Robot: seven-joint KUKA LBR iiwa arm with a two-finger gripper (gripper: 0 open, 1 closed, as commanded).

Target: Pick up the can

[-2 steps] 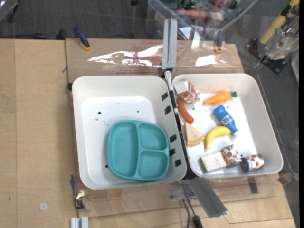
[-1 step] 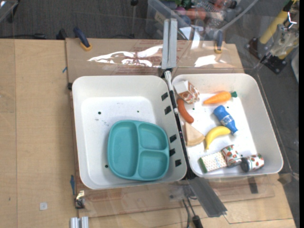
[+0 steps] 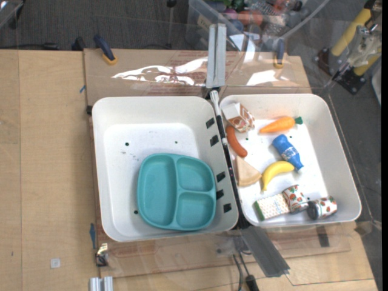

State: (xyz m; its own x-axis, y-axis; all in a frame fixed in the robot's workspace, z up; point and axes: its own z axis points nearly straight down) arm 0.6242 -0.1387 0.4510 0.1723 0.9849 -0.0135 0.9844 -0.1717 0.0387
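A small can (image 3: pixel 293 197) with a red-and-white fruit print lies on its side near the front wall of the right bin (image 3: pixel 339 139). A green-and-white box (image 3: pixel 271 207) touches its left side. To its right lies a second printed piece with a dark end (image 3: pixel 322 208).
The right bin also holds a banana (image 3: pixel 277 172), a blue bottle (image 3: pixel 287 151), a carrot (image 3: pixel 279 125), a red sausage (image 3: pixel 236 142), a bread wedge (image 3: pixel 247 173) and a printed packet (image 3: pixel 242 119). A teal divided plate (image 3: pixel 176 191) lies in the left bin (image 3: pixel 121 132). A clear tub of toys (image 3: pixel 257 2) stands behind.
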